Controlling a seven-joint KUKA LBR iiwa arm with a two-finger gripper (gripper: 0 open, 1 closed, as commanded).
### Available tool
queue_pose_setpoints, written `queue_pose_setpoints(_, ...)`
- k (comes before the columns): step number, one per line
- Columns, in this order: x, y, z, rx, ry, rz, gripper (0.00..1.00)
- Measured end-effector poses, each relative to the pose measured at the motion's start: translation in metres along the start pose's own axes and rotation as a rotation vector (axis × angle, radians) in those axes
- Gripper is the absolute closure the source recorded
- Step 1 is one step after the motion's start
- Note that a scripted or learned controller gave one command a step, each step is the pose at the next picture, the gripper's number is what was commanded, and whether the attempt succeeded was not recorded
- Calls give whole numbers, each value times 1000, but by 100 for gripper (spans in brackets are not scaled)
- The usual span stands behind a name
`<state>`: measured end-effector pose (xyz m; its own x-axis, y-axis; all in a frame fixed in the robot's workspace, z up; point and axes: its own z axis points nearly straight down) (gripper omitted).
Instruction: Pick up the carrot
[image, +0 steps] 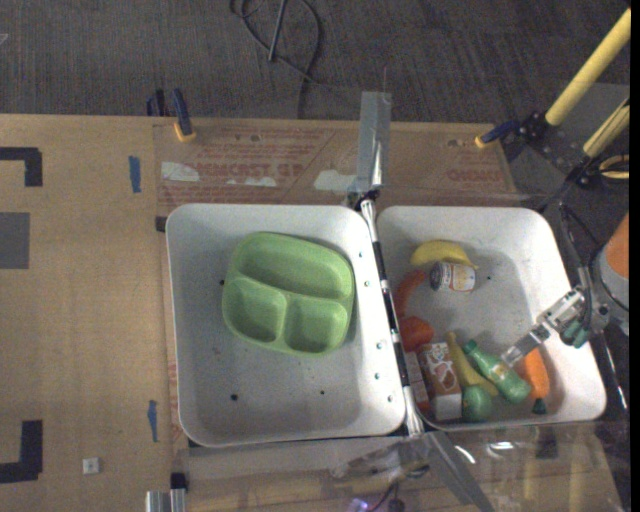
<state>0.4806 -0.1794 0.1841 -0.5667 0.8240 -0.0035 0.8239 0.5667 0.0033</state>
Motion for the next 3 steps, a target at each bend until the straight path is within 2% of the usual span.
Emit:
queue_pose_setpoints(1,-15,-11,89,0,0,-86,0)
queue_pose_setpoints(2,-3,-1,95,-2,-5,86,0)
queue_pose_setpoints(3,-36,-26,57,1,-1,47,0)
